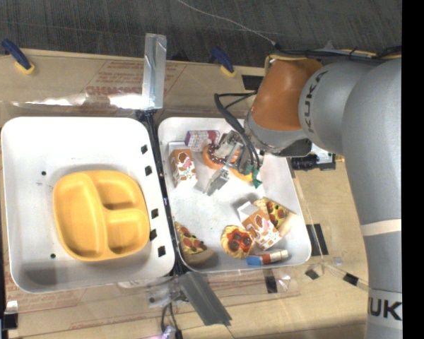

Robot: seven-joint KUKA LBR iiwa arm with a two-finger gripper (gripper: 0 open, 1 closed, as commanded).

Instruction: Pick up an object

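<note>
My gripper (220,169) hangs low over the upper middle of the right bin (198,210), below the orange wrist band. An orange toy (213,158) lies partly under it. A small carton with a red picture (182,167) stands just left of the gripper, and a purple and white box (198,140) lies by the far wall. Nothing can be seen held in the gripper.
The front of the right bin holds pizza-slice toys (191,240) (238,240), a second small carton (261,229) and a blue and red marker (266,258). A yellow divided plate (101,214) lies in the left bin (28,147). The grey arm (353,119) covers the right side.
</note>
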